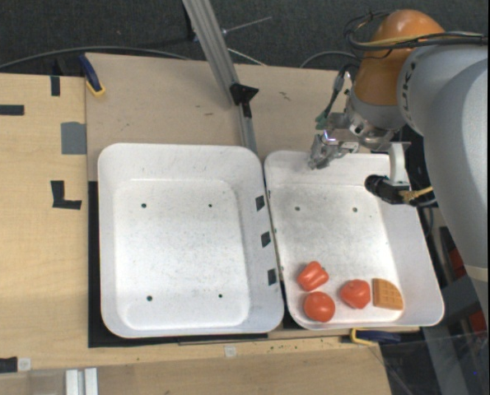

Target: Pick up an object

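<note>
We see the gripper point(320, 160) above the far edge of the right bin point(409, 245); whether it is open, we cannot tell. The tomato point(319, 307) lies near the bin's near edge, beside a pepper point(311, 276). It looks light, smooth and round, so we judge taking it across its middle is best.

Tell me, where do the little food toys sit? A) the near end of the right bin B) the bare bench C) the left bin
A: three red pieces and a tan waffle lie together at the near end of the right bin.
</note>
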You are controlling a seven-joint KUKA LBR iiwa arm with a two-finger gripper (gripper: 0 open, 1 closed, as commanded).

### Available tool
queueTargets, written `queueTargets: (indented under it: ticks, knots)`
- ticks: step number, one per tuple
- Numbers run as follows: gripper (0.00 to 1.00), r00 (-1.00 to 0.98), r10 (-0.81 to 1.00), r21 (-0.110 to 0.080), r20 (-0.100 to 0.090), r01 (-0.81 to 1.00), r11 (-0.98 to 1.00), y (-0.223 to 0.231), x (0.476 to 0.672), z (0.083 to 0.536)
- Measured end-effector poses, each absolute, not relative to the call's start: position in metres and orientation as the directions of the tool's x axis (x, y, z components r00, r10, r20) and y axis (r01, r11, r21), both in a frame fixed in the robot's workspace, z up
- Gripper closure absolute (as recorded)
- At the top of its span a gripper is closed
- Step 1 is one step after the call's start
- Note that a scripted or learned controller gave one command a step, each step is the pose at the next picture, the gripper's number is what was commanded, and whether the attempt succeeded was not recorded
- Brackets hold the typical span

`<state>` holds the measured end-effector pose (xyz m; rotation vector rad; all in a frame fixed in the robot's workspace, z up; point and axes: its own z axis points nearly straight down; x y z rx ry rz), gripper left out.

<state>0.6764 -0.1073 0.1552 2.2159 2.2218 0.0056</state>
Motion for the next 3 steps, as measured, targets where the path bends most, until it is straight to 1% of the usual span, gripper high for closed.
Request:
queueTargets:
  ticks: [1, 2, 3]
  knots:
    - [1.00, -0.002, 1.000, 0.003, 0.000, 1.000, 0.002, -0.104, 0.676, 0.198]
    - [1.00, -0.002, 1.000, 0.005, 0.000, 1.000, 0.002, -0.097, 0.677, 0.260]
    - [1.00, -0.004, 1.000, -0.003, 0.001, 1.000, 0.004, -0.054, 0.645, 0.245]
